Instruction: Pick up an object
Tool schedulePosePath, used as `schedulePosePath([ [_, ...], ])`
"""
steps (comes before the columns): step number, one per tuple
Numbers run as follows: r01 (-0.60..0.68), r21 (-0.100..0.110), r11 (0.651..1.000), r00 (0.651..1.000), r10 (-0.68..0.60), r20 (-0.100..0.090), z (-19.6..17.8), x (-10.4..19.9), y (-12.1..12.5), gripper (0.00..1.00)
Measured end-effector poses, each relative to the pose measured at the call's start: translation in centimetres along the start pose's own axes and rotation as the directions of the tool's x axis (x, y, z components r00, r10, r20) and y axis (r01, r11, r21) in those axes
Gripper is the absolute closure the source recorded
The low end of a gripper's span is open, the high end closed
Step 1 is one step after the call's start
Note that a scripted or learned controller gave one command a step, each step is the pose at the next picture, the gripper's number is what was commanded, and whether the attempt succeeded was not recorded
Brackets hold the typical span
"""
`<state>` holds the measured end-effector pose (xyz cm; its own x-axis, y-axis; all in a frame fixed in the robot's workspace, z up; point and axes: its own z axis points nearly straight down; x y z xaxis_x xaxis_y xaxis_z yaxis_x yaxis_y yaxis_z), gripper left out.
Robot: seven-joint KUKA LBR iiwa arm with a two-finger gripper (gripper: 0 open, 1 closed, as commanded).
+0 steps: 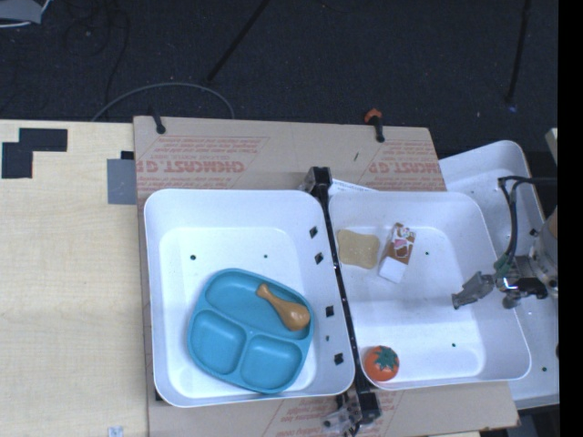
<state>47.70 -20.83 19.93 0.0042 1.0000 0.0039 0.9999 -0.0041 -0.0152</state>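
In the right bin (428, 353), a tan bread-like slab (358, 248) lies at the back left, with a small white and red carton (398, 248) just to its right. An orange ball with a green top (382, 362) sits in the bin's front left corner. The left bin (173, 244) holds a blue divided plate (239, 344) with a tan toy drumstick (284, 307) on it. My gripper (492, 294) hangs over the right bin's right side, open, with nothing between its fingers and well apart from every object.
A black divider (330, 271) runs between the two bins. Both bins stand on a cardboard sheet (273, 157). A white surface (483, 167) lies behind the arm at the right.
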Motion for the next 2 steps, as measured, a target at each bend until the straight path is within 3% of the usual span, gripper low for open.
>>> schedulePosePath([
  [1, 0.004, -0.012, 1.000, 1.000, -0.004, 0.003, -0.7, 0.0, 0.3, 0.00],
  [2, 0.004, -0.009, 1.000, 1.000, -0.004, 0.001, 3.7, -0.1, -0.1, 0.00],
])
